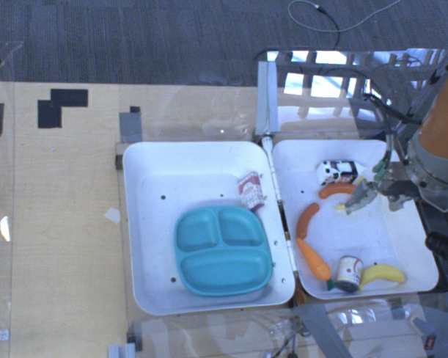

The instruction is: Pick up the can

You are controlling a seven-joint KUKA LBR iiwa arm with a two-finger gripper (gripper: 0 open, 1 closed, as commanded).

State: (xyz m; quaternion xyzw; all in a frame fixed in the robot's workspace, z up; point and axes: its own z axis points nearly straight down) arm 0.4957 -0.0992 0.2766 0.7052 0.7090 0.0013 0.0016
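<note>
Nearest the camera, along the near wall of the right-hand bin (424, 234), three things lie in a row: a carrot (315, 260), the can (348, 272) and a banana (382, 275). The can is small, with a white label bearing red print and a dark end. It lies on its side, its long axis running roughly from the far left to the near right of the view, with the dark end toward the near wall. The carrot's green tip sits just beside the can on its left, and the banana touches or nearly touches it on the right.

Farther back in the same bin are a curved sausage (307, 219), a second orange sausage (336, 191) and a black-and-white toy (337, 171).

The gripper (359, 195) reaches in from the right, over the far half of this bin, well apart from the can. Its fingers appear slightly apart with nothing between them, tips near the orange sausage.

The left-hand bin (148, 214) holds a teal divided plate (223, 252), and a small red-and-white packet (251, 191) leans near its right wall.
</note>
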